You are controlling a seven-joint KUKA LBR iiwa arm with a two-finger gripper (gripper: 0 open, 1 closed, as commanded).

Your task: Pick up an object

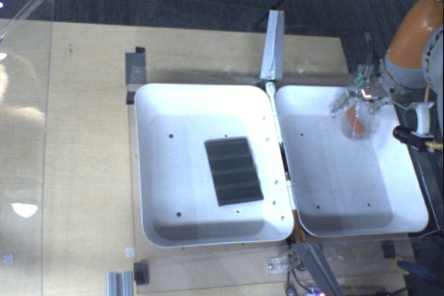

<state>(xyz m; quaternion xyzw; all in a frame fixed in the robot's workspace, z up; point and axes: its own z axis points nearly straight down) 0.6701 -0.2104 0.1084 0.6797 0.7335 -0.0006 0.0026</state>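
End effector (359,107) over right bin's (347,208) far part, an orange item (356,123) between its fingers; dark ridged pad (234,170) in left bin (156,149).

Arm (420,45): cut off by the right frame edge.
Gripper (357,104): blurred; jaws' state cannot be determined.
Orange item (356,123): beneath gripper, too small and blurred to identify.

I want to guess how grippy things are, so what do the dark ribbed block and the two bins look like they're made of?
Dark ribbed block: looks like matte black rubber or foam, no glare, grooves across it; hard to say which. Left bin and right bin: smooth white plastic by the look, with rounded moulded corners and a soft sheen.
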